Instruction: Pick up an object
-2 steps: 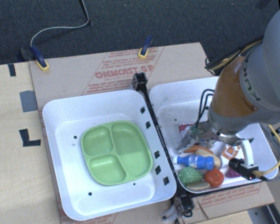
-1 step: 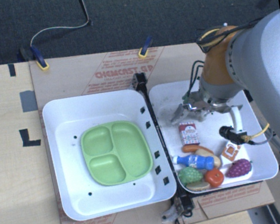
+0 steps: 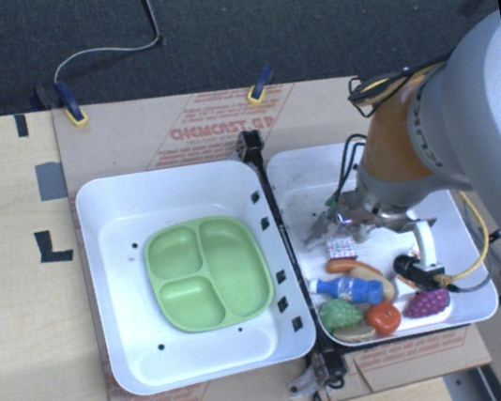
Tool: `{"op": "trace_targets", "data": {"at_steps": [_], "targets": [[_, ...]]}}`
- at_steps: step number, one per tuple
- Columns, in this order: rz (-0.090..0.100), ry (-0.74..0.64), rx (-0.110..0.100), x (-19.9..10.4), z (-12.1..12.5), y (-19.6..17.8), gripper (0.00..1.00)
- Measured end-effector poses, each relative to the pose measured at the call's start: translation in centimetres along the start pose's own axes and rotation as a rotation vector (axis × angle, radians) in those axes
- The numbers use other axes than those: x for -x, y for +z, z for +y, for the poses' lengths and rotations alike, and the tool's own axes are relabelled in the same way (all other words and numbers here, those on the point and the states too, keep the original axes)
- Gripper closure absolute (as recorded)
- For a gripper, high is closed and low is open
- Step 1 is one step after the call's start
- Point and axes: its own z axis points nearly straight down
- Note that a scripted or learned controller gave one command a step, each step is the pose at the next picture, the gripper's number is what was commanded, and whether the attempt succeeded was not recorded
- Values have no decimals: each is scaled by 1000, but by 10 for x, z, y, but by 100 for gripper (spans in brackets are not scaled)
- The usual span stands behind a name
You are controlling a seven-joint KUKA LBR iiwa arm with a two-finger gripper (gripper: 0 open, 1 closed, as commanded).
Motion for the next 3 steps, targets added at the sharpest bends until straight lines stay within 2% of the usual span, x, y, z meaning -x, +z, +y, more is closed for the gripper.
{"op": "trace_targets", "data": {"at_steps": [1,2,3], "targets": [[0,0,2,12,-50,0,0],[3,0,-4,15,-43,0,0],[0,-1,1,-4,-19,0,0]]}}
